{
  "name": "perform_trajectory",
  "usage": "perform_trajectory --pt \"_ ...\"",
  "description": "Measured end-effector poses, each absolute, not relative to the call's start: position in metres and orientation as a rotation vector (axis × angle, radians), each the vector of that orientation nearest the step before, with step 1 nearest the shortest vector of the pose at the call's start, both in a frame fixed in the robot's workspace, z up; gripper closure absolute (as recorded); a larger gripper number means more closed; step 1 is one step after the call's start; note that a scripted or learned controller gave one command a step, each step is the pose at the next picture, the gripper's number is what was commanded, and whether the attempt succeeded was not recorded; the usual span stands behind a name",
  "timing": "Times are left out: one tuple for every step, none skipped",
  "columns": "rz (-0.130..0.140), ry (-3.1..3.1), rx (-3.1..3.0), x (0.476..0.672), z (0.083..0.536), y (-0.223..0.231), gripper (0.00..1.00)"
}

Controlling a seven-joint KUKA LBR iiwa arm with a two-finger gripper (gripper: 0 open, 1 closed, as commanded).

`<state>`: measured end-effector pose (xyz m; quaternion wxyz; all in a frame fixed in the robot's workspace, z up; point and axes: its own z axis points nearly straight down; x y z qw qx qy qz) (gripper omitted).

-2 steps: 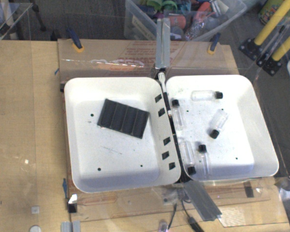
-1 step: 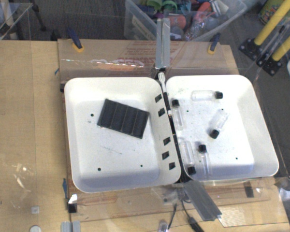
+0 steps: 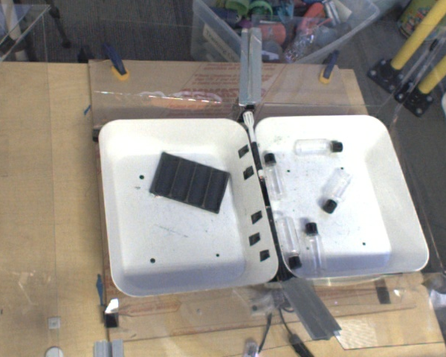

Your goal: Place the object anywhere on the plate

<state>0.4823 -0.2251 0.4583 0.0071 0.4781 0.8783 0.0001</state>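
A dark ribbed rectangular plate (image 3: 189,182) lies flat in the left white bin (image 3: 126,259), a little left of and behind its middle. The right white bin (image 3: 401,222) holds several clear vials with black caps. One vial (image 3: 316,147) lies near the back wall, and another (image 3: 336,190) lies tilted near the middle. A third vial (image 3: 272,175) rests along the left wall. Two more vials (image 3: 312,245) lie side by side at the front left corner.
A ridge with black tabs (image 3: 253,195) runs between the two bins. Behind them stand a clear tote of colourful items (image 3: 282,10) and a metal post (image 3: 250,65). Yellow and black gear (image 3: 424,28) sits at the back right. Bare wooden bench (image 3: 37,199) lies to the left.
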Motion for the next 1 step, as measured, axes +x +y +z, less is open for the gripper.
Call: perform_trajectory --pt "0.0 3.07 0.658 0.4804 0.436 -0.2233 1.0"
